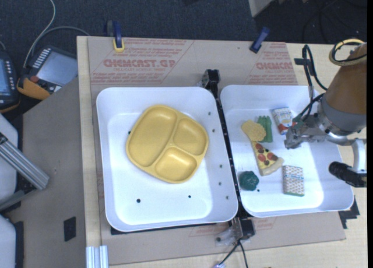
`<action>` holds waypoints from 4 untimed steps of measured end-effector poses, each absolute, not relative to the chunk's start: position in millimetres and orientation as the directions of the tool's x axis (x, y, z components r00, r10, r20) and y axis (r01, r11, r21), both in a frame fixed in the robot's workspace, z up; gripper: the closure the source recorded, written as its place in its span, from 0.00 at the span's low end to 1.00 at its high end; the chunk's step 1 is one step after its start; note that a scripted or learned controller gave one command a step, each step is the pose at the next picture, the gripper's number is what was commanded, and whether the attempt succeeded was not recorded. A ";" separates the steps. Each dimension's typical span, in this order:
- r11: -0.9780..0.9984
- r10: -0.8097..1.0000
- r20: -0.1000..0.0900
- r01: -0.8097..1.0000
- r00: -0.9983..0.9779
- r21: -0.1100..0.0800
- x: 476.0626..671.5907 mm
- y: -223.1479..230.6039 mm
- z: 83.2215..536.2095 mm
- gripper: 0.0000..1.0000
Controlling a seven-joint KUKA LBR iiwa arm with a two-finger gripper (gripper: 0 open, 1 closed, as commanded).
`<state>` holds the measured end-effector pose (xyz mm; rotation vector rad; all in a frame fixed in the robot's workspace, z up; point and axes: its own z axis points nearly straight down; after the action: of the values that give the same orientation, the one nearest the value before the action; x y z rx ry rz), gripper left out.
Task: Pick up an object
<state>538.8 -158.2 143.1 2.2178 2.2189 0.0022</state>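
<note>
The right bin (326, 197) holds several small toys. A pizza slice (266, 158) lies near its middle, with a tan cookie (253, 130) and a green piece (266, 128) just above it. A dark green round object (249, 180) sits at the lower left, a patterned packet (293, 180) at the lower middle, and a small white carton (282, 117) near the top. My gripper (293, 138) hangs low over the bin, right of the pizza slice and just below the carton. I see nothing between its fingers.
The left bin (116, 197) holds a yellow three-compartment plate (168, 143). A black clamp (211, 78) sits between the bins at the back. The arm's orange band (351, 86) fills the right side. Cables run along the right bin's far edge.
</note>
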 end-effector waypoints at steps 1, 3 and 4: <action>0.002 1.000 -0.002 1.000 -0.002 0.006 550.3 -156.1 194.0 1.00; 0.006 1.000 0.000 1.000 -0.006 0.002 566.7 -110.7 251.9 1.00; 0.007 1.000 0.003 1.000 -0.007 -0.003 572.0 -52.6 247.0 1.00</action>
<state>572.0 -52.6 247.0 2.2168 2.2317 0.0000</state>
